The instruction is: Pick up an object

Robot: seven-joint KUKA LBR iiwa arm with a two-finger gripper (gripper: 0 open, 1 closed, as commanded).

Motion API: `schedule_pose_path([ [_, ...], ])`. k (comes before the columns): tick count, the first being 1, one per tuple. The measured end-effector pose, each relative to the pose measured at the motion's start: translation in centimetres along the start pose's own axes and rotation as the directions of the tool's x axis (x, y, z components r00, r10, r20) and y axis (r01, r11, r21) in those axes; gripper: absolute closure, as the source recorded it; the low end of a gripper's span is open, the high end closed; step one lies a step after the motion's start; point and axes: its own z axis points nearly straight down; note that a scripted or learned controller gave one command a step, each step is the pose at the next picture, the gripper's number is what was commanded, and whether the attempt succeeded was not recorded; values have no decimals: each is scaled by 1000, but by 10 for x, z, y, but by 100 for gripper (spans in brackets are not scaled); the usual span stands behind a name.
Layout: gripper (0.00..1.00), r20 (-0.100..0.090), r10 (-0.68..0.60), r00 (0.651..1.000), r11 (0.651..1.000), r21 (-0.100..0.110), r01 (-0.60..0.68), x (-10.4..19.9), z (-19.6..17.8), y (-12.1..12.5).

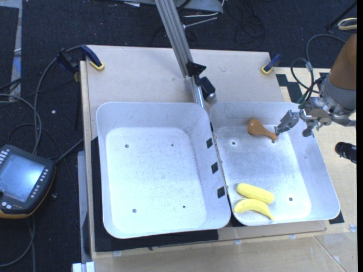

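The nearest candidate is a small orange-brown object [259, 128], a rounded bulb with a thin stem like a toy drumstick or pear, lying in the far part of the right bin [317, 169] with its stem pointing right toward the arm. The gripper [286, 122] sits just beside that stem end, low over the bin and seemingly at the stem's tip.

Doing this step well probably means centring the fingers over the thick bulb rather than the thin stem, which looks likely to slip or pivot out of a pinch, then descending straight and closing only once the body lies between the pads. The stem could serve as a fallback grasp if approached square across it.

How far apart the fingers stand cannot be told at this size, and nothing shows clearly between them, so no hold can be claimed.

Further out, 2 yellow bananas [255, 200] lie side by side at the near edge of the same bin, well apart from the gripper. The left bin [108, 123] sits alongside.
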Motion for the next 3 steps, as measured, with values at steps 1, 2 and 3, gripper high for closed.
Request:
schedule_pose_path([
  [1,0,0,0,1000,1000,1,0,11,53,0],
  [2,100,1,0,1000,1000,-4,0,10,40,1],
  [3,100,2,0,1000,1000,-7,0,12,-3,-3],
])
